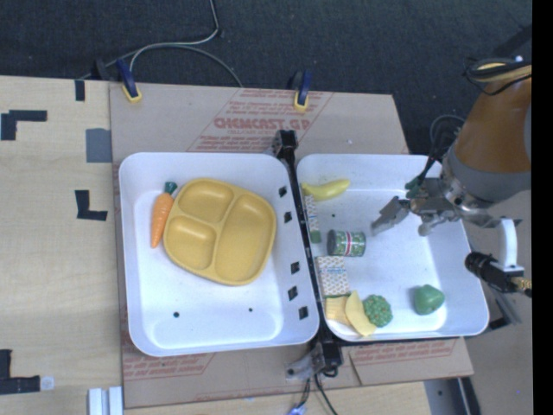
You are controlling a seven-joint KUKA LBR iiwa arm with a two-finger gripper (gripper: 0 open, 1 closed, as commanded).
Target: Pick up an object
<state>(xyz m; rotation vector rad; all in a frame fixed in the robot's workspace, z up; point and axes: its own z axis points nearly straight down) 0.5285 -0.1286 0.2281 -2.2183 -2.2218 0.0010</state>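
One pincer (406, 219) open over right bin (458, 318), near can (346, 243)

bench (52, 232): light wood, cardboard sheet (259, 119) clamped on top
on cardboard: left bin (207, 331), right bin (462, 318), side by side

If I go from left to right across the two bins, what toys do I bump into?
Carrot → yellow divided plate → banana → small can → broccoli → green pepper.
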